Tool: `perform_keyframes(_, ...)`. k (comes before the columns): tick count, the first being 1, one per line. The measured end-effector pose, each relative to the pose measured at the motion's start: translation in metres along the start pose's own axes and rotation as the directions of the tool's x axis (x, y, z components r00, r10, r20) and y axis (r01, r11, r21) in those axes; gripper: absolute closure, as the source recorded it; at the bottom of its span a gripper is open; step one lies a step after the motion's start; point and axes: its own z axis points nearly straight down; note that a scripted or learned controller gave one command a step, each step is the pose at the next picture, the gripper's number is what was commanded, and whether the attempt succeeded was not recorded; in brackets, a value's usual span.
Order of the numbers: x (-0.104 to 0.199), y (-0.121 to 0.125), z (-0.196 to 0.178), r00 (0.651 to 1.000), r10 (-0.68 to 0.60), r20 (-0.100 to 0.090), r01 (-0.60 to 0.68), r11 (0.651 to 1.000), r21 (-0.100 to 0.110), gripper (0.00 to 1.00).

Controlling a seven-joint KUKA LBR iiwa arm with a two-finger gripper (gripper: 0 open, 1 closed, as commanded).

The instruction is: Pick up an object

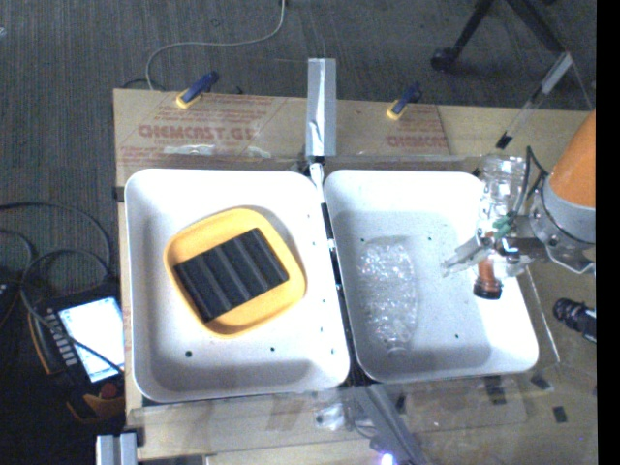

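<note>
A yellow rounded tray-like object (235, 270) with a black ridged insert lies tilted in the left white bin (145, 356). A clear crinkled plastic piece (387, 289) lies in the middle of the right white bin (436, 192). My gripper (486, 264) hangs over the right bin's right side, well to the right of the clear plastic and apart from it. A small brown-orange part (487, 285) shows at the gripper's lower end. The arm's orange band (576, 168) sits at the far right.
Both bins rest on a cardboard-covered bench (223, 129), with two blue-and-yellow clamps (197, 88) at its back edge. A metal strip (321, 114) stands between the bins at the back. A lit tablet (87, 332) lies left of the bench.
</note>
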Motion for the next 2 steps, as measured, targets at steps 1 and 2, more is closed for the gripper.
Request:
perform_keyframes(1, -0.042, 0.032, 0.038, 1.000, -0.016, 0.003, 0.016, 1.000, 0.000, 0.00)
perform_keyframes(2, -0.040, 0.066, 0.027, 0.999, -0.036, 0.001, 0.036, 0.999, -0.002, 0.00)
